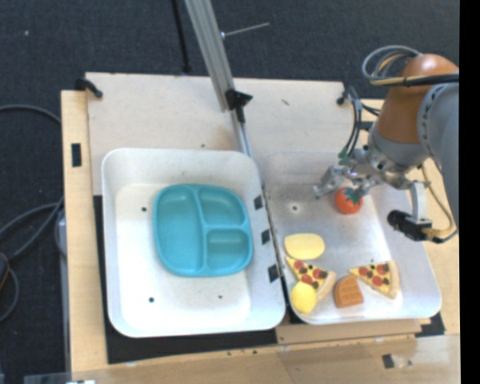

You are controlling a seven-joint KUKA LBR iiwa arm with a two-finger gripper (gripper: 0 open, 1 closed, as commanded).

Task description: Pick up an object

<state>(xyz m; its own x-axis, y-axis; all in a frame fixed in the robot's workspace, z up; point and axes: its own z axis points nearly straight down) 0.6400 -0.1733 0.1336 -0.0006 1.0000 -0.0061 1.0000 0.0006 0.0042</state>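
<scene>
While the grey two-finger gripper (348, 184) hovers with fingers spread, the small round red-orange toy tomato (349, 202) sits directly beneath its tips; a straight, centred descent before closing should seat it squarely.

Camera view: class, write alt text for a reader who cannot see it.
A grey robot arm's gripper sits directly over a small tomato in the right white bin, with pizza slices and other toy food near its front edge. The left bin holds a turquoise divided tray.

arm (422, 110) cut off at right edge
</scene>
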